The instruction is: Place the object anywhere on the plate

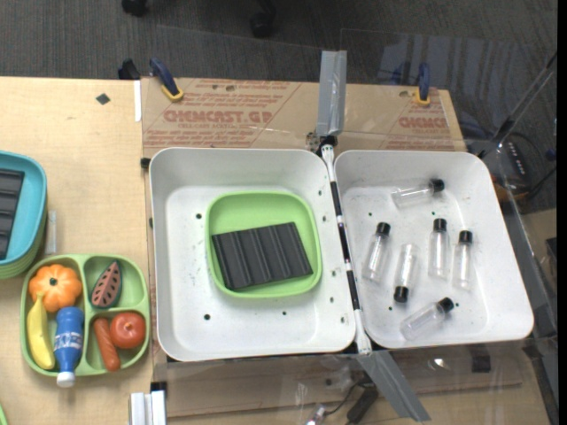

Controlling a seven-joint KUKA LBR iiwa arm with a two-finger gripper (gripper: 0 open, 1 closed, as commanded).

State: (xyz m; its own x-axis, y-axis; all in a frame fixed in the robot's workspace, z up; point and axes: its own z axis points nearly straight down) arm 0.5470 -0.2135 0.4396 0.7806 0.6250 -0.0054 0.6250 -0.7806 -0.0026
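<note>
A green square plate (306, 215) lies in the left white bin (177, 326). A dark grey ribbed slab (262, 255) rests flat on the plate, slightly turned. In the right white bin (505, 326) lie several clear vials with black caps, among them one at the top (416, 194), one at the left (377, 248) and one near the front (426, 318).
A green divided tray (137, 268) with toy food stands on the wooden bench at the left, under a teal tray (31, 202). A cardboard sheet (221, 113) with clamps lies behind the bins. A grey upright post (332, 96) stands between the bins at the back.
</note>
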